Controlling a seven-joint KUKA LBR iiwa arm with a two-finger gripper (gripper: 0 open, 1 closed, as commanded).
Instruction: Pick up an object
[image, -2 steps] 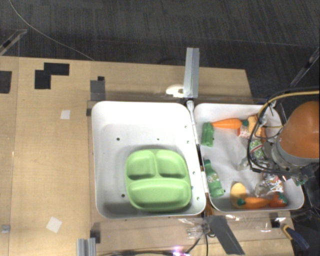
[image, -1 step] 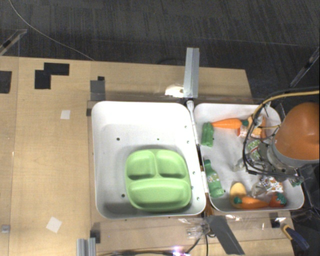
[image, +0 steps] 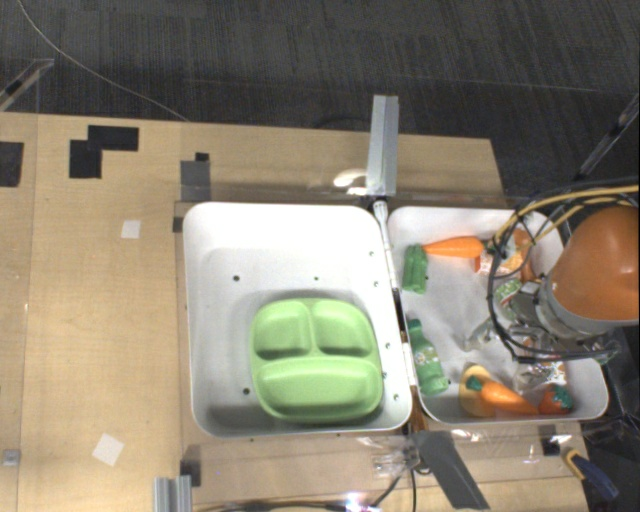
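Note:
The right bin (image: 447, 215) holds several toys. An orange carrot (image: 455, 247) lies at its far side, with a small green block (image: 415, 268) beside it near the left wall. A green bottle (image: 428, 362) rests along the left wall nearer the front. An orange and yellow toy (image: 490, 392) and a small red piece (image: 555, 401) lie in the front right corner. My gripper (image: 530, 345) hangs low over the bin's right half, under the grey wrist and its orange band (image: 600, 265), mostly covered by cables. It is just behind the orange and yellow toy.
The left bin (image: 205, 300) holds a light green divided plate (image: 315, 358) towards its front. A metal post (image: 383, 145) rises behind the wall between the bins. The wooden bench (image: 90, 330) stretches out to the left.

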